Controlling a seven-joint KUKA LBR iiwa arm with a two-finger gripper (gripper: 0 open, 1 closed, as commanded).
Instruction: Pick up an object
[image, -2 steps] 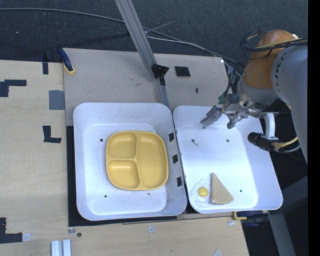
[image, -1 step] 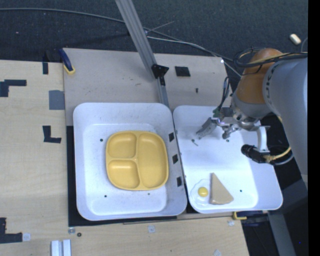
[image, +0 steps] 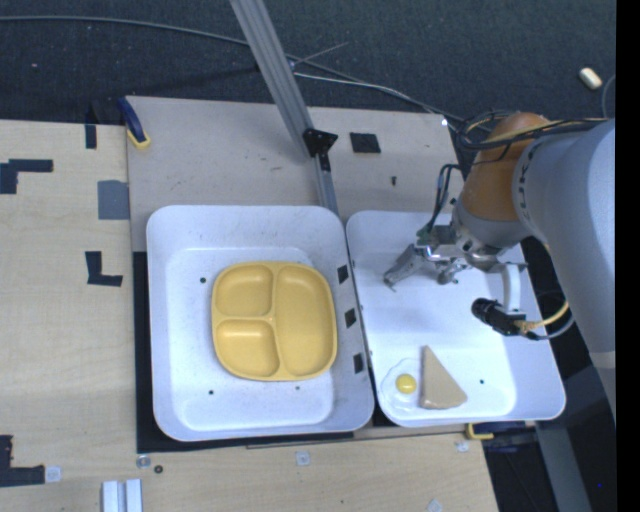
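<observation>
Camera view: two white bins sit side by side on the bench. The left bin (image: 180, 300) holds a yellow divided plate (image: 273, 321), lying flat near its middle. The right bin (image: 520, 395) holds a tan wedge (image: 438, 380) and, just beside it on its left, a small yellow ball (image: 405, 383); both lie at the bin's near edge. The arm (image: 560, 200) reaches in from the right, and its gripper (image: 405, 270) hangs over the far half of the right bin, well apart from the wedge and the ball. Its fingers look spread apart with nothing between them, though they are small and a little blurred.

Judging from this, the pick is at the approach step: nothing is grasped yet. The nearest candidates are the wedge and the ball, so the next move would call for travelling toward the near edge of the right bin, centring over one piece, then descending. The ball is small and round, so it could roll away from the fingers.
</observation>
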